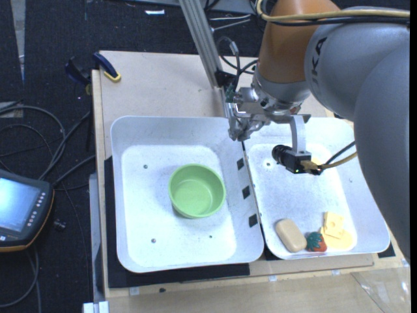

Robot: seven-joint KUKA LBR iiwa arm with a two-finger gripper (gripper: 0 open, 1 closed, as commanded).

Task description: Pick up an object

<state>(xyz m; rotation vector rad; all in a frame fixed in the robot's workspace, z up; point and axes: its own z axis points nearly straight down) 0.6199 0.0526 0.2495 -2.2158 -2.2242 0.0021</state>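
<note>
We saw the two-finger gripper (240, 133) hanging over the divide between the two shallow white bins, at their far end, and we could not tell how its jaws stood. The round light-green plastic bowl (197, 190) sat alone in the left white bin (133, 139), while the tan oval bread-like piece (290, 234), the small red and green toy (316, 241) and the yellow cheese-like wedge (337, 231) lay close together in the near corner of the right white bin (352, 175). We judged the bowl the safer choice because it stood well apart from everything, so the gripper should come straight down over one part of its rim, with one finger inside and one outside, and close only when low enough.
</note>
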